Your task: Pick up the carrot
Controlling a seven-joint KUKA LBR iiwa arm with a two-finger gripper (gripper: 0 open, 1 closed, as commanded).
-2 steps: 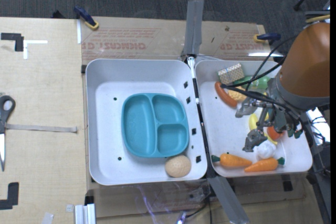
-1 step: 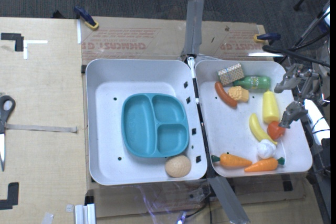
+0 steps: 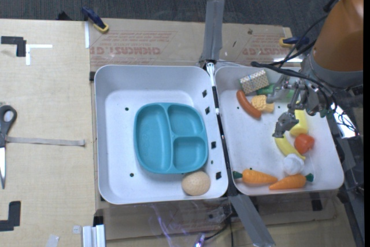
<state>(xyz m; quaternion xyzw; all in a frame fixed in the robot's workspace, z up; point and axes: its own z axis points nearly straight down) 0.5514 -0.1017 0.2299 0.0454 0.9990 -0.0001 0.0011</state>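
Hovering over the right bin [image 3: 332,179]: claw [image 3: 285,124] hangs low above the bin floor, arm [image 3: 341,32] reaching in from the right. Can't tell how far the claw is open, and nothing visibly in its grip.

Two carrots sit toward the near edge of that bin, well below the claw in view: one carrot [image 3: 258,177] down and to its left, second carrot [image 3: 289,182] almost straight below, the two just about tip to tip. Neither touches the claw.

Just below-right of the claw: banana [image 3: 287,146], tomato [image 3: 304,143], a white item [image 3: 293,165] under those. Up-left of it: red sausage [image 3: 248,105], corn piece [image 3: 259,103], grey sponge block [image 3: 254,81].

Left bin [image 3: 107,142], well left of the claw: teal divided plate [image 3: 171,137] and a tan egg-like ball [image 3: 196,183] touching the plate's near edge.
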